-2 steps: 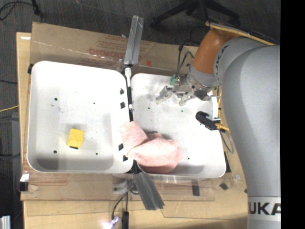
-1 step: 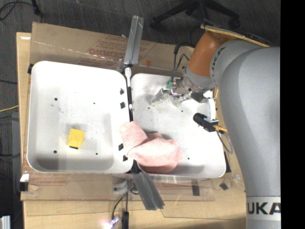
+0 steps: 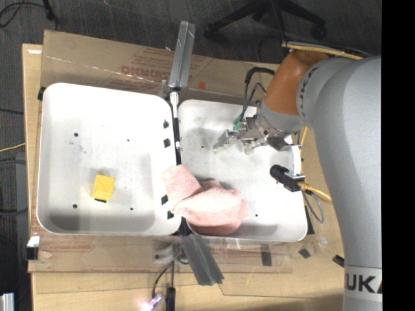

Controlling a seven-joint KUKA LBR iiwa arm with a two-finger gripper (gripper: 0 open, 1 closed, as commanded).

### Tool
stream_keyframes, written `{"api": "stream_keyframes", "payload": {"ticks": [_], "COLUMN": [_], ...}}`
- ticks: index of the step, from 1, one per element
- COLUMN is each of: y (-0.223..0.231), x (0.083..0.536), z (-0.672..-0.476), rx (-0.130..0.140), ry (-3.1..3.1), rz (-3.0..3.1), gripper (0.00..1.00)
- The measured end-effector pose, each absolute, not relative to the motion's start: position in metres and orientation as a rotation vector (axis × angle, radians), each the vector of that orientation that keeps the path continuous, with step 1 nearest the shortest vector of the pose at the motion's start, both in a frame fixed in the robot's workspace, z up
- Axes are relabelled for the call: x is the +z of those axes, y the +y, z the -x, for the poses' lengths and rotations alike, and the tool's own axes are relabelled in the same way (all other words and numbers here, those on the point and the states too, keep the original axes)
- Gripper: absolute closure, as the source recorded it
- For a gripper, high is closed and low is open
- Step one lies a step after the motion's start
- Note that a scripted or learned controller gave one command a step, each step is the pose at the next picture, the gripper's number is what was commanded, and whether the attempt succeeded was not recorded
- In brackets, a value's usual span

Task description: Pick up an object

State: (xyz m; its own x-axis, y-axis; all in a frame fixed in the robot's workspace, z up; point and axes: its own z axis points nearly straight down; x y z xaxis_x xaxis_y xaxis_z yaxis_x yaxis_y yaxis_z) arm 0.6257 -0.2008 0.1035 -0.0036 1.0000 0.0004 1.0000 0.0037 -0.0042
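Across both bins' divider, seemingly soft pink cloth

The arm is cut off by the top and bottom edges of the frame. Its bulk hides the right rim of the right bin. The pink cloth covers that bin's lower left corner. The gripper is too small to read its finger state.

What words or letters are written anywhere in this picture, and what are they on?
"UKA": white letters on the grey arm at the lower right, cut off at the picture's edge.
Red print on the cardboard sheet behind the bins: upside down and too blurred to read.
The bins, the yellow block and the pink cloth carry no writing I can see.
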Motion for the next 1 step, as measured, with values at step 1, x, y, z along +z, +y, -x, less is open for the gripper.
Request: {"api": "stream_keyframes", "payload": {"ticks": [1], "y": [-0.1843], "x": [0.0924], "z": [-0.657], "rx": [0.002], "ry": [-2.154], "rz": [2.285], "gripper": [0.0]}}
